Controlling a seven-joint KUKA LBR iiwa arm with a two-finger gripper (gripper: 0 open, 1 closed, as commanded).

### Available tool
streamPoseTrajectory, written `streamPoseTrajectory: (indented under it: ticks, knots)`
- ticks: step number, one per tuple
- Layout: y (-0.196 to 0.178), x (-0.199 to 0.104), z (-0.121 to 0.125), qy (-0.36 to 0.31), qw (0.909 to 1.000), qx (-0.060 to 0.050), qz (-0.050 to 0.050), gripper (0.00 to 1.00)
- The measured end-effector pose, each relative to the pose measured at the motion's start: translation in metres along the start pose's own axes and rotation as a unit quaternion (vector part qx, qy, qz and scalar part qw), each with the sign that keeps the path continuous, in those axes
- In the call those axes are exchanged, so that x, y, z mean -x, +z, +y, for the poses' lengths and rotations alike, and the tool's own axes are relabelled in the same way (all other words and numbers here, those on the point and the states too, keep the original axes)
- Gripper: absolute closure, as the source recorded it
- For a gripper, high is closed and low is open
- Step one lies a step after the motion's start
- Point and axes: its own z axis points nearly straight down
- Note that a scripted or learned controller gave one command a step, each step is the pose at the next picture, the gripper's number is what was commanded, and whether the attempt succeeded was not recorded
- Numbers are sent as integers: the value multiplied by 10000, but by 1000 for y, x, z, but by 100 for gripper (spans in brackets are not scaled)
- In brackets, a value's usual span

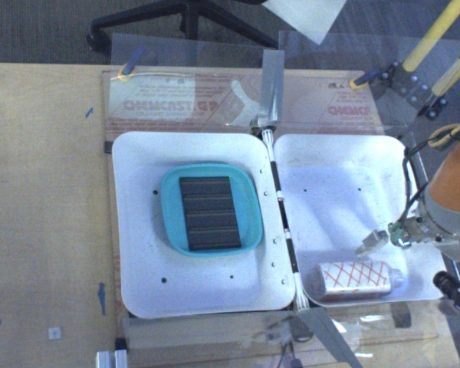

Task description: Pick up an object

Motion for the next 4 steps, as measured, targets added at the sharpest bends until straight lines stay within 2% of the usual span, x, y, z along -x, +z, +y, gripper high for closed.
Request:
streamPoseTrajectory:
  ticks: [1,2,3,4]
  knots:
    - [-10,1,0,12,10000,13,-11,100]
    - [-10,1,0,10,10000,11,-11,0]
    - [35,-80,28,385,9993,23,6,0]
    - [-28,-45,10,1219,9925,-13,3,0]
